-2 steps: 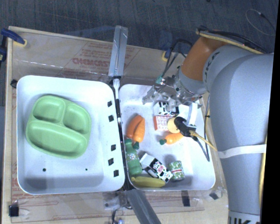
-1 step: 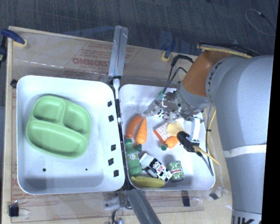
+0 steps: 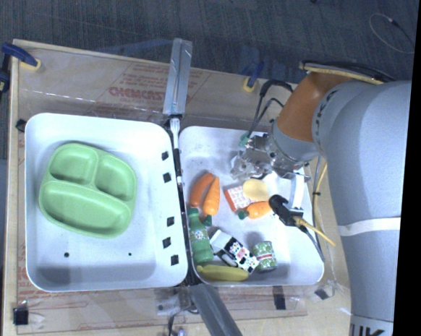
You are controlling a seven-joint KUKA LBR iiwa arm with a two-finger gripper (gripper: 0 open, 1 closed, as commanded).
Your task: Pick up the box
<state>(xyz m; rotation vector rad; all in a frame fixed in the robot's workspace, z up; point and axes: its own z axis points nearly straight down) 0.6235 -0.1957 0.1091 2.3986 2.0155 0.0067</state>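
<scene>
Box [image 3: 235, 197], small orange-white carton, lying flat beside two carrots [image 3: 206, 191] in right bin [image 3: 198, 144]; gripper [image 3: 253, 158] hovering above, jaw state possibly hidden, cannot tell.

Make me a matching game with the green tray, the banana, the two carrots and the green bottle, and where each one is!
Things:
1. green tray
2. banana
3. two carrots
4. green bottle

Places:
A. near edge of the right bin
B. left bin
C. along the divider, below the carrots
D. right bin, by the divider

Pairs: 1-B, 2-A, 3-D, 4-C
</scene>
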